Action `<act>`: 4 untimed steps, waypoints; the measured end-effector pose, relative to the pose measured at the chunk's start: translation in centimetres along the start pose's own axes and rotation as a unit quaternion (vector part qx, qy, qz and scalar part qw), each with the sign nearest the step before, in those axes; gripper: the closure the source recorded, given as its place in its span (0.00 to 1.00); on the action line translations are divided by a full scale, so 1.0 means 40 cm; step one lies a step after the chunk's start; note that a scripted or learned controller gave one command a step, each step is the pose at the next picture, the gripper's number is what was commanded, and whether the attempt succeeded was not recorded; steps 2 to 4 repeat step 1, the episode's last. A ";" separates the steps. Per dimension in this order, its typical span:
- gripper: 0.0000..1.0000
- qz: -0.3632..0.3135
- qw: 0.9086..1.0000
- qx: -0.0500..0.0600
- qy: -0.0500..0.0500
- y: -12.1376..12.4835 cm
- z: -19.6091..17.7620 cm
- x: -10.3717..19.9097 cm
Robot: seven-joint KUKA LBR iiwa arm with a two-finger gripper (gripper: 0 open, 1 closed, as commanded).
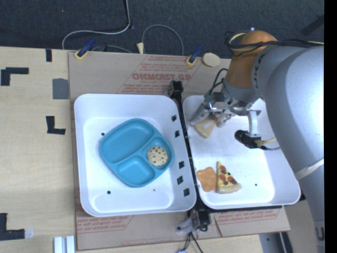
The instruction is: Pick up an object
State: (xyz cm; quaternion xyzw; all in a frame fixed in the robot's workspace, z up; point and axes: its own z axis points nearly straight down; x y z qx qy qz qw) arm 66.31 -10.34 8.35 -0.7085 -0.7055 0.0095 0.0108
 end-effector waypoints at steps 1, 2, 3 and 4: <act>0.00 0.000 1.000 0.000 0.001 0.000 0.000 -0.002; 0.00 0.000 1.000 0.000 0.001 0.000 0.000 -0.002; 0.00 0.000 1.000 0.000 0.001 0.000 0.000 -0.002; 0.00 0.000 1.000 0.000 0.001 0.000 0.000 -0.002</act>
